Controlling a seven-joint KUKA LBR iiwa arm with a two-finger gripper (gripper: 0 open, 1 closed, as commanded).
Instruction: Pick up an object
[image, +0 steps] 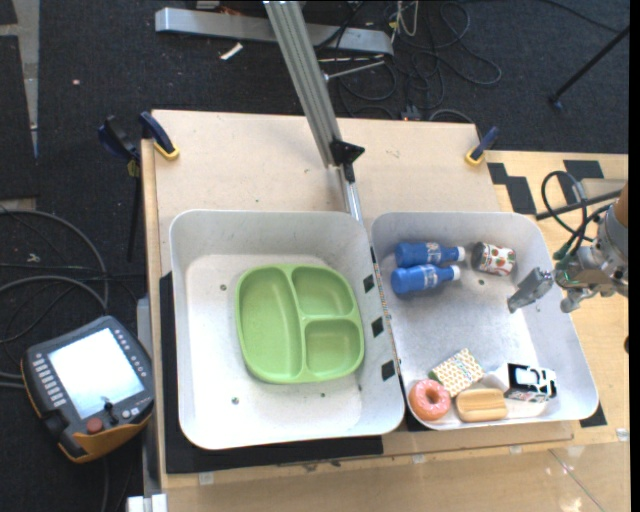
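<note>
From the one camera above, the tabletop (250, 160) carried two shallow white bins side by side. The left bin (200, 260) held a green divided plate (300, 322) near its middle. The right bin (490, 320) held everything loose. Two blue bottles (426, 268) lay on their sides, touching, toward the bin's far edge beside the divider, with a small printed can (494, 258) just beyond their caps. Along the near edge sat a pink frosted doughnut (431, 400), a tan bread roll (481, 404), a checked packet (459, 370) and a black-and-white item (531, 380) in the near right corner.

The gripper (545, 290) hung at the right bin's right edge, above the rim, with nothing seen between the jaws; how far apart they stood could not be told at that angle.

No single object was named, so the bottles looked the likeliest pick. They appeared to be small, light, rigid plastic with white caps and pale labels, smooth and probably slippery. Lying round on their sides, they would likely roll if nudged. A hold across the body's middle, jaws square to its long axis, seemed safest, though the touching pair left little room on one side. The doughnut and roll looked like toy food, perhaps softer and easier to pinch.
</note>
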